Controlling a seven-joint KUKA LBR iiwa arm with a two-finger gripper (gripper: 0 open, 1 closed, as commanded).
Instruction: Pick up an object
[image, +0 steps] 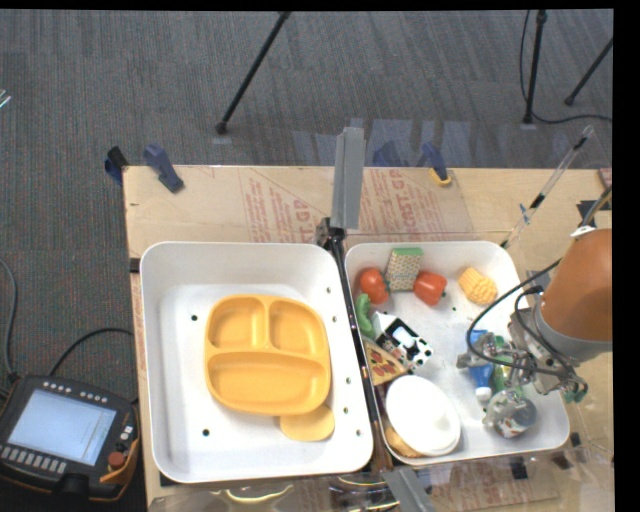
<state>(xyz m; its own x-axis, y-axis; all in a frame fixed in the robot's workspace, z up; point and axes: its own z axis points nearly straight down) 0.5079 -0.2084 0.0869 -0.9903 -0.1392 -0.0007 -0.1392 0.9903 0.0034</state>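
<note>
While the gripper (510, 385) hangs low in the right bin (452, 250), you see a shiny round see-through thing (512, 415) just under it, but I cannot tell its grip.

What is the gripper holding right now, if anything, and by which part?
It cannot be told: the gripper hangs low in the right bin, close over a clear roundish object.

A single fixed camera looks down at a slant from above the tabletop (250, 205), far enough back to take in both white bins (165, 300) whole, the grey carpet floor (120, 80) beyond them and the arm (590, 290) at the right bin's far side.
</note>
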